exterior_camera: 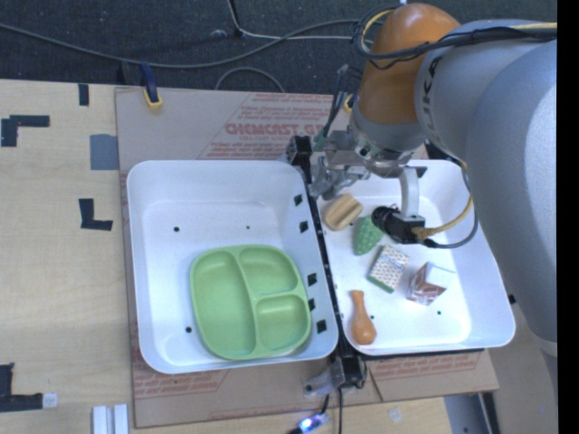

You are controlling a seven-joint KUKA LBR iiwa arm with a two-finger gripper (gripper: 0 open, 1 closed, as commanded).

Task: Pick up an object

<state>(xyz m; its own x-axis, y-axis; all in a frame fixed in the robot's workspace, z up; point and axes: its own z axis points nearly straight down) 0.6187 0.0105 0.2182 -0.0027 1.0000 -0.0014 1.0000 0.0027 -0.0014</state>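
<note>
My gripper (pixel 327 186) hangs over the far left corner of the right bin (pixel 470 328), close to the wall between the two bins. Just below it lies a tan, bread-like piece (pixel 343 212), and I cannot tell whether they touch. A green cone-shaped toy (pixel 366 237) rests right beside the tan piece. Further toward the front lie a checkered green-and-white block (pixel 389 267), a small red-and-white box (pixel 425 284) and an orange gourd-shaped toy (pixel 361 318).
The left bin (pixel 154 206) holds a green divided plate (pixel 251 300) at its front. The big grey arm with its orange band (pixel 398 61) covers the right bin's far right side. Cardboard lies under both bins, and cables run across the dark floor behind.
</note>
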